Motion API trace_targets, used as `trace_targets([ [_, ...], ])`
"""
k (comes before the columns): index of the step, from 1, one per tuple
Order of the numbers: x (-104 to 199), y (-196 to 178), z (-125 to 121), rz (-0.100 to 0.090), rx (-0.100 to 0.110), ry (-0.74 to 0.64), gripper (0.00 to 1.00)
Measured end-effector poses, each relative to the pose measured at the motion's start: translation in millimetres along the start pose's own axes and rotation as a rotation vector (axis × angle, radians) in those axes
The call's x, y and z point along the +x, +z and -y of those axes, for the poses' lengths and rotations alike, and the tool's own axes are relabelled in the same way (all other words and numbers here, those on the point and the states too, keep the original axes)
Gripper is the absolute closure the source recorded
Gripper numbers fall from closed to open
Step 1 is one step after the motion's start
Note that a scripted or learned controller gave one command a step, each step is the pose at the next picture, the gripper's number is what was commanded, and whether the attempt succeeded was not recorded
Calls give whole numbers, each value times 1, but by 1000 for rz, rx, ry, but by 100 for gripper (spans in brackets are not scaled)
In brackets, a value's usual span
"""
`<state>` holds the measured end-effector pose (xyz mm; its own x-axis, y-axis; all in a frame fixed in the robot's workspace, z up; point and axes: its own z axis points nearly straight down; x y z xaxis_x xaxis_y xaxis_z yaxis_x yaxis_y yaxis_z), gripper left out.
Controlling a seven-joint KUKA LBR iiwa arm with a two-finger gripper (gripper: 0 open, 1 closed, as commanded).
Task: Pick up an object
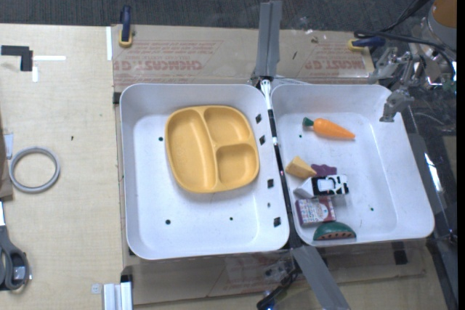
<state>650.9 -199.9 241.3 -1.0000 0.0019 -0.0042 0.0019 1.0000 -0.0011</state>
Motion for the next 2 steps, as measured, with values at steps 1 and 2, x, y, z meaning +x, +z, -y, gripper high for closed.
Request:
trace_targets([
  [1,23,129,-5,-2,0,310,0],
  [2,45,87,-3,0,0,362,0],
])
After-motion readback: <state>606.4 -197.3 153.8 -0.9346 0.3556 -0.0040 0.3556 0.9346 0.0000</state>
